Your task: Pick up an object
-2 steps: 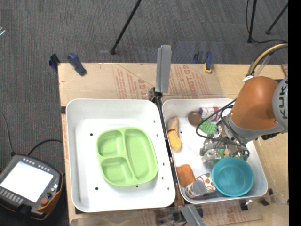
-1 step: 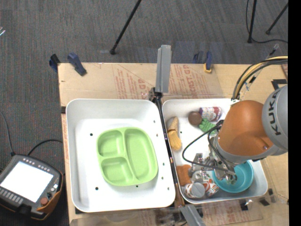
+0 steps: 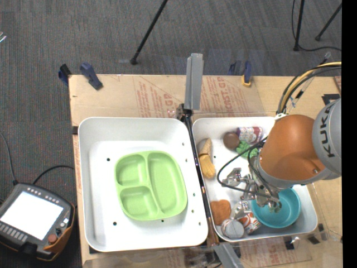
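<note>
Currently: gripper low in right bin, beside teal bowl (round, shallow, near corner); claw state cannot be told; green divided plate in left bin.

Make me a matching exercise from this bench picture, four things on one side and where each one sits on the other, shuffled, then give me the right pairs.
Things:
1. green divided plate
2. blue bowl
3. banana
4. orange piece

Places:
A. right bin, along its left wall
B. middle of the left bin
C. right bin, near corner on the right, under the arm's wrist
D. right bin, near edge, left of the can

Pairs: 1-B, 2-C, 3-A, 4-D

The can lies at the near edge of the right bin; the left bin holds just the plate.
</note>
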Tool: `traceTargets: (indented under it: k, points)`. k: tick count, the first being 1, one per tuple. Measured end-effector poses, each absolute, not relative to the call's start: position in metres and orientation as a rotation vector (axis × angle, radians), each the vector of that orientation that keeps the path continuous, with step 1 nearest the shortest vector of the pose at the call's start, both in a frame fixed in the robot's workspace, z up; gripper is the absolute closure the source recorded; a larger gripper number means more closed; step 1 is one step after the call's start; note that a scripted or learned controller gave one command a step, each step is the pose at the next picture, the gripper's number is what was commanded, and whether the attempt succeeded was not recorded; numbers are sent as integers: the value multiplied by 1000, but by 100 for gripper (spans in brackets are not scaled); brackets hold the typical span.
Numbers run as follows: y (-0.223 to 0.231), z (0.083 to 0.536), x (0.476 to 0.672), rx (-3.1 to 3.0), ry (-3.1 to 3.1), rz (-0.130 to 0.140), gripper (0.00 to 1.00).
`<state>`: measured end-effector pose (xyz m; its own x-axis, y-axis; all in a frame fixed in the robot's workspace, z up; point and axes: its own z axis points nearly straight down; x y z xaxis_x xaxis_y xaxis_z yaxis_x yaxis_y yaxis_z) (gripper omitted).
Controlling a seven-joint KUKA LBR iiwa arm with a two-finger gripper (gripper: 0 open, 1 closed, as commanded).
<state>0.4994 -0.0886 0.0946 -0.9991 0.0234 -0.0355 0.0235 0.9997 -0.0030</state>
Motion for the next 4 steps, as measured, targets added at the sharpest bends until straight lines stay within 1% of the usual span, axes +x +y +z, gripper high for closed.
traceTargets:
  k: [1, 2, 3, 4]
  points:
    - [-148, 88, 575, 130, 3136, 1, 0]
    - [-191, 88, 528, 74, 3141, 5, 0]
    - [-188, 98, 530, 66, 3137, 8, 100]
    - [-187, 97, 530, 64, 3138, 10, 0]
